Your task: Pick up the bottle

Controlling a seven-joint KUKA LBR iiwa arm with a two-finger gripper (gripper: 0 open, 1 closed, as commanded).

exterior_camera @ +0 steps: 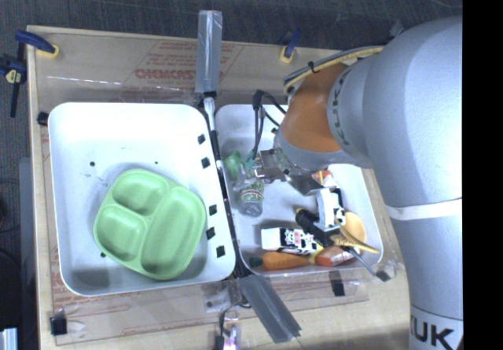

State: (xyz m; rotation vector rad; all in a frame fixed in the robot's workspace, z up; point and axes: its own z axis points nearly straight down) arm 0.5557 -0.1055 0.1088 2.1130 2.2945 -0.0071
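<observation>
While my pincer (263, 171) hangs at the right bin's (236, 124) left side, its state untellable, the clear bottle (250, 197) lies just below-left, neck with green cap toward the divider.

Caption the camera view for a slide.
KUKA arm reaches into the right bin over a clear bottle; green tray in left bin.

The grey arm (409, 128) reaches leftward, claw (263, 171) pointing down.
</observation>
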